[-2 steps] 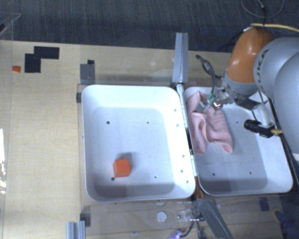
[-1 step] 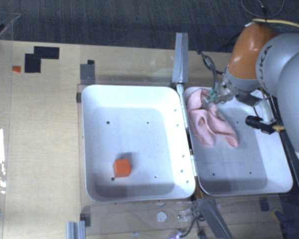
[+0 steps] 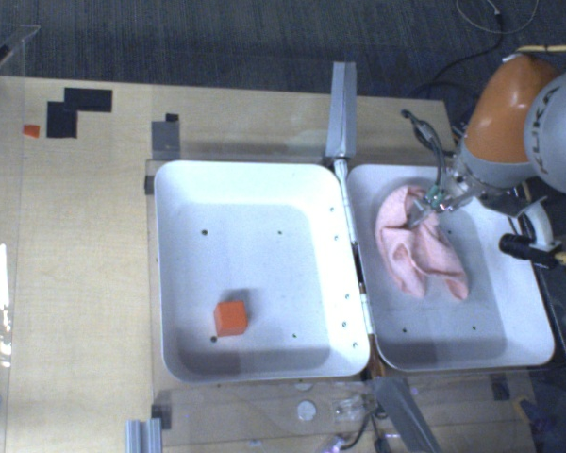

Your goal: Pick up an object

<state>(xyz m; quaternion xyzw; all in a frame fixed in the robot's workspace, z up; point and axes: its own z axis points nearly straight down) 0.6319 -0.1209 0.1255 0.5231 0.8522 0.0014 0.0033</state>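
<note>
From above, I see two shallow white bins side by side on a pale wooden bench. The left bin (image 3: pixel 170 253) holds a small orange block (image 3: pixel 231 318) lying low and left of centre, apart from every wall. A grey divider rail (image 3: pixel 341 111) stands between the bins at the back.

The right bin (image 3: pixel 472 352) holds a pink cloth (image 3: pixel 418 248), crumpled and running from the upper middle down toward the centre. The gripper (image 3: pixel 432 204) sits at the cloth's upper right edge, touching or nearly touching the folds. The arm (image 3: pixel 519 125), grey with an orange band, reaches in from the right.

I judge this as the grasping step, aimed at the cloth. Next I would need a firm close on a fold, then a straight lift to test whether the fabric comes along.

The tool is small and dark against the cloth, so I cannot tell whether it is spread, closed, or pinching fabric. The arm's upper part is cut off at the edge.
</note>
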